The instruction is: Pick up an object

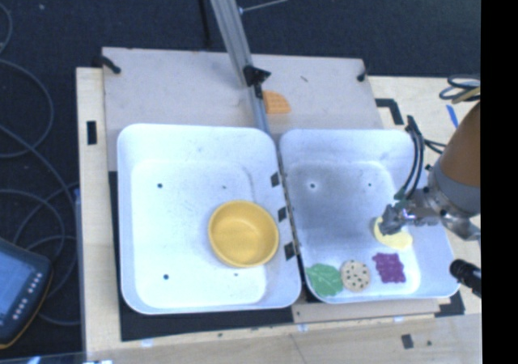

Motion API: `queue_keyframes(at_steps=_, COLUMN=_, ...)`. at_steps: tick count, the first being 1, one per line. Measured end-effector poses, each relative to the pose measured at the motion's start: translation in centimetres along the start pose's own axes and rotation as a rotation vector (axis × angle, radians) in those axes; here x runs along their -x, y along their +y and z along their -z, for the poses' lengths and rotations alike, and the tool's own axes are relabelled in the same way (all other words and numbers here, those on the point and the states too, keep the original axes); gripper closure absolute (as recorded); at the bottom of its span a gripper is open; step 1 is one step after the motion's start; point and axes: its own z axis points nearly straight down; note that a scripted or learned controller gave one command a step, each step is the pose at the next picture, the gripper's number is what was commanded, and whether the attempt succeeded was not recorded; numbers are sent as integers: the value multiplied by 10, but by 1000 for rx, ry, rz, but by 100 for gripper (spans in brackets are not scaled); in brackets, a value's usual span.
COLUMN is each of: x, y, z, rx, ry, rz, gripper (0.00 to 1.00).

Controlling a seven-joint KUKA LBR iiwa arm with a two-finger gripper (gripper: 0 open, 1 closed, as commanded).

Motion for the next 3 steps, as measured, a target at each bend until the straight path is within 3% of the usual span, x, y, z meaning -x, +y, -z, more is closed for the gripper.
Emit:
queue_keyframes(at_steps=1, x=1, y=2, z=37, rx=-2, ry=0, rz=0, gripper=100)
queue_keyframes(at_steps=3, x=-91, y=47, z=22, rx=-6, ry=3, rz=4, gripper=100)
